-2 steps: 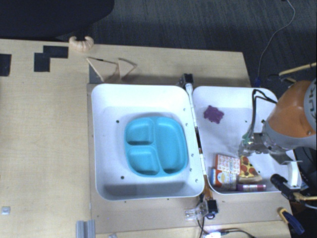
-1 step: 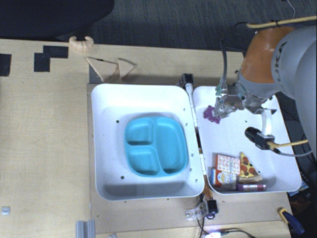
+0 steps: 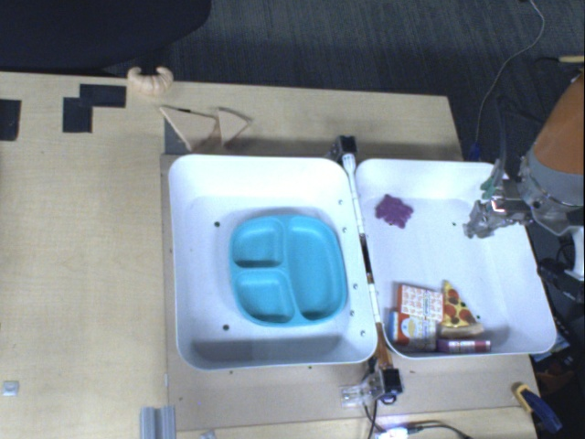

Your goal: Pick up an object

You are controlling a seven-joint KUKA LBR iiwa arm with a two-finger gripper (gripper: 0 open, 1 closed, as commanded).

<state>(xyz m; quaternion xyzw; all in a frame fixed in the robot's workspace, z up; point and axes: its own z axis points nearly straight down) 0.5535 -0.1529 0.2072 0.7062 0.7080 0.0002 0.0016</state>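
The right bin [image 3: 512, 273] holds a purple bunch of toy grapes [image 3: 394, 210] near its far left corner. At its near edge lie a colourful picture card box [image 3: 419, 305], a toy pizza slice [image 3: 458, 308] and a dark marker-like stick [image 3: 462, 344]. My gripper [image 3: 479, 223] hangs over the right bin's far right part, well right of the grapes and above the pizza slice, with nothing visible between its fingers. The left bin [image 3: 196, 245] carries a blue three-compartment tray [image 3: 287, 269].
The grey arm with its orange band [image 3: 562, 135] comes in from the right edge. A small tan object [image 3: 149, 81] lies on the bench at the back left. Cables and a clip [image 3: 379, 387] sit at the bins' near edge.
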